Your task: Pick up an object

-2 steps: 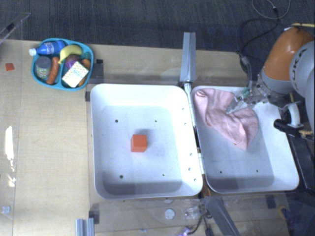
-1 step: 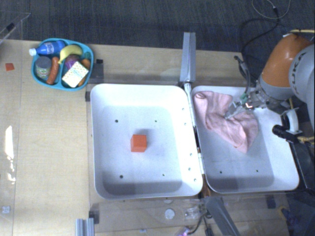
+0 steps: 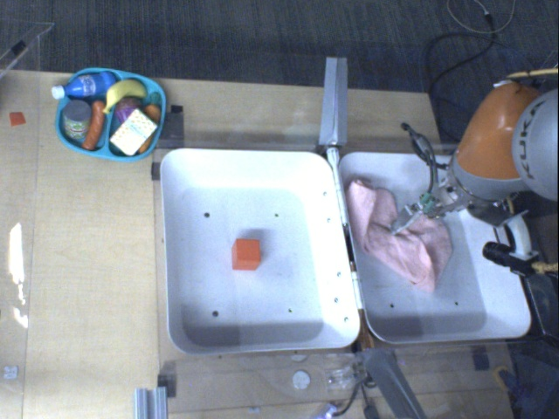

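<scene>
1. End effector (image 3: 407, 223): low in the right bin (image 3: 498, 321), tips right at the pink cloth (image 3: 397, 234); can't tell if it's clenched or released, too small and blurred.
2. Pink cloth lies crumpled in the right bin's left half, directly under and to view-left of the end effector. Long axis runs roughly from upper left to lower right. Likely the thing being gone for.
3. Orange block (image 3: 247, 254): alone in the left bin (image 3: 175, 234), well apart from the end effector, across the divider.
4. Writing: part of "KUKA" lettering on the grey arm (image 3: 537, 147) at right edge, cut off. Blue tray (image 3: 63, 129) on desk (image 3: 87, 278) holds toy food, labels unreadable.
</scene>
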